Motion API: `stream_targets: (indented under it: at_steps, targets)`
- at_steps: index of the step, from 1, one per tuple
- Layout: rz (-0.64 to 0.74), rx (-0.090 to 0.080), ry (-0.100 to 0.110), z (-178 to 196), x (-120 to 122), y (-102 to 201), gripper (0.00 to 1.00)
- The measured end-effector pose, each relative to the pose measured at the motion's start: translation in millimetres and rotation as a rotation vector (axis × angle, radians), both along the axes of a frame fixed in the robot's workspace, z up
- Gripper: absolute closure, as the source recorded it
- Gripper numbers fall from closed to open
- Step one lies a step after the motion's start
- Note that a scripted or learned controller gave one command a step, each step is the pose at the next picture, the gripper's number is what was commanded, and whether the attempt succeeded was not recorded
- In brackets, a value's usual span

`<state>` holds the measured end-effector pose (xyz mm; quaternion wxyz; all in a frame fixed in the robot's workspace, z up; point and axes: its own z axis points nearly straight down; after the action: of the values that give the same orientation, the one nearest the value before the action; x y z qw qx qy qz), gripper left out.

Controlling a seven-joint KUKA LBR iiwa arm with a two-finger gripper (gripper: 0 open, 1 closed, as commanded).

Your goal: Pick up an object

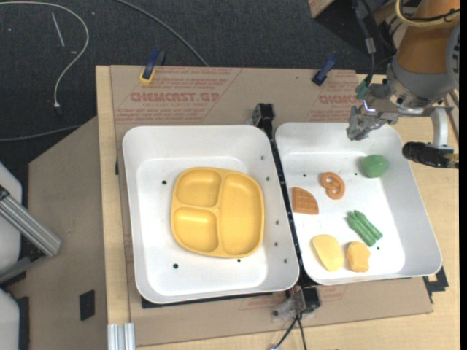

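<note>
My gripper (359, 128) hangs over the far edge of the right bin (419, 217), with nothing seen between its fingers. Just right of and below it lies a green round object (374, 165). Further into the bin are an orange pretzel (332, 184), a brown waffle-like wedge (304, 200), a green ridged piece (363, 227), a pale yellow piece (327, 252) and a darker yellow lump (357, 257). A yellow divided plate (217, 211) sits in the left bin (139, 195).
Both bins rest on a cardboard sheet (204, 93) held by blue clamps (151, 65). A black clip (263, 115) sits between the bins at the far side. Cables lie on the dark floor at the upper left.
</note>
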<state>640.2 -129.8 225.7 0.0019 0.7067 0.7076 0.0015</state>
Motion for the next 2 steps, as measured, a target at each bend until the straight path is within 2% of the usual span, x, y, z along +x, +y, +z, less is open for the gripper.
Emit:
stream_targets:
  at_steps: [2]
  targets:
    - [0.003,0.002,0.008,-15.2,-2.2,98.8,1.0]
